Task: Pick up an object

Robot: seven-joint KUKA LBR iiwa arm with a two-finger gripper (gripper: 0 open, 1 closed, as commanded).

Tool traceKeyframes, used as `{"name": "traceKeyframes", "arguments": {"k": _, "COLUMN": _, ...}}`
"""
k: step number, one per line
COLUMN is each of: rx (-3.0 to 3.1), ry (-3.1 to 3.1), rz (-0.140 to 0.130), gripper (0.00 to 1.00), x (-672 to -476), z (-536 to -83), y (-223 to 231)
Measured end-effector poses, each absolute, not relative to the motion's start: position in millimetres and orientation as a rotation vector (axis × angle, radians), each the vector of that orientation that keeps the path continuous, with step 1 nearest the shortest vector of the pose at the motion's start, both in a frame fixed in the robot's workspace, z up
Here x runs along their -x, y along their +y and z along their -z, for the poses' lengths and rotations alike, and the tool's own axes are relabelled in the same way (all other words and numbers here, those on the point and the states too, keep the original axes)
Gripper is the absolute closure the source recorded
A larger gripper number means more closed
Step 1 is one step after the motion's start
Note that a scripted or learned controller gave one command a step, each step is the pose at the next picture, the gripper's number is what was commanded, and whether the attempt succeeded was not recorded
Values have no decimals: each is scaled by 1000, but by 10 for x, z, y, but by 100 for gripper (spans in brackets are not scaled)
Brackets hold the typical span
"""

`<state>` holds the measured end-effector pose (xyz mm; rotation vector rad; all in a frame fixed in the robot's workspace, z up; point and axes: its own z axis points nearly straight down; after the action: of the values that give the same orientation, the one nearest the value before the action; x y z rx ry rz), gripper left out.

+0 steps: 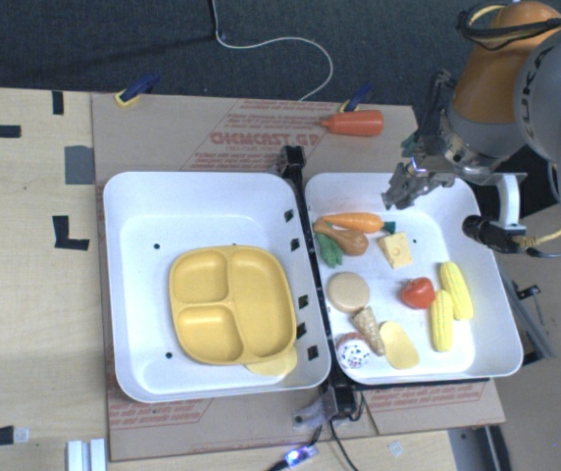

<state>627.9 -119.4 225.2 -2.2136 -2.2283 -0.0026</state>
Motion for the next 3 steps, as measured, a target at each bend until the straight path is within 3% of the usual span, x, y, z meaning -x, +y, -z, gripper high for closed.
{"name": "traceKeyframes", "arguments": {"k": 1, "rx": 2213, "ry": -2227, "rz": -1, "gripper": 100, "x": -6349, "z": -2141, "y": -654}}
{"name": "traceKeyframes", "arguments": {"k": 2, "rx": 2216, "ry": -2226, "rz": 1, "gripper": 100, "x": -6421, "z": -2334, "y": -302}}
{"name": "traceKeyframes", "arguments": {"k": 3, "rx": 2219, "ry": -2222, "rz": -4, "gripper": 100, "x": -6414, "z": -2161, "y": -245}}
